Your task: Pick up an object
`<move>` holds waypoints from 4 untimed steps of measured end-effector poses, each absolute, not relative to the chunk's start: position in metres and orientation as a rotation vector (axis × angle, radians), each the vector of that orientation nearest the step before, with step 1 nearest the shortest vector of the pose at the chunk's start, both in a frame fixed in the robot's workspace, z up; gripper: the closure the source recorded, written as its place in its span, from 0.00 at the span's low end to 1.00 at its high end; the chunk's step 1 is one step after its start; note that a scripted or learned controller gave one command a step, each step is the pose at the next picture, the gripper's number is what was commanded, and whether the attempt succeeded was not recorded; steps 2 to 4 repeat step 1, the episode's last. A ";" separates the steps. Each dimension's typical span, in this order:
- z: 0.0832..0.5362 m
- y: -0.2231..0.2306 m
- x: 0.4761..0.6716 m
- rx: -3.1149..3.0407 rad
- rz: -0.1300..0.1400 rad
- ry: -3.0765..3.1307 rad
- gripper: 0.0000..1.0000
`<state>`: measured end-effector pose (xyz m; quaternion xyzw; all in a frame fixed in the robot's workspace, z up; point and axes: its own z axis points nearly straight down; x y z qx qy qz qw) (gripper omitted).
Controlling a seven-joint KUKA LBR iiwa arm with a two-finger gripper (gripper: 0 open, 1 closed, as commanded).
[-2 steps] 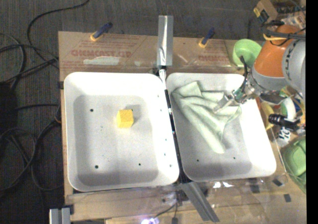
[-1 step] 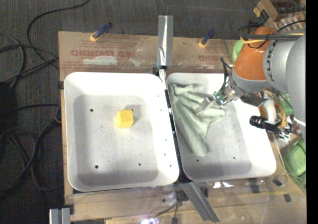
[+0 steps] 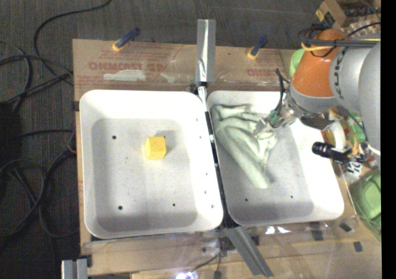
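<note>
The end effector sits down on the pale green cloth in the right bin; whether it grips is unclear, and nothing is lifted yet.

Pale green cloth crumpled in right bin; yellow block flat in left bin.

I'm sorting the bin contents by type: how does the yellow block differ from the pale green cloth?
The yellow block is small, rigid and boxy; the pale green cloth is larger, soft and crumpled in folds. The block lies alone in the left bin; the cloth lies in the right bin, with the gripper at it. Both rest on the bins' floors.
</note>
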<state>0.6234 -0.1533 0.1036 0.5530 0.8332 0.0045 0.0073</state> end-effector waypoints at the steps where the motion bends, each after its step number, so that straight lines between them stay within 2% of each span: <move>1: 0.184 -0.049 0.654 1.834 -0.001 2.551 1.00; 4: 0.184 -0.049 0.654 1.834 -0.001 2.551 1.00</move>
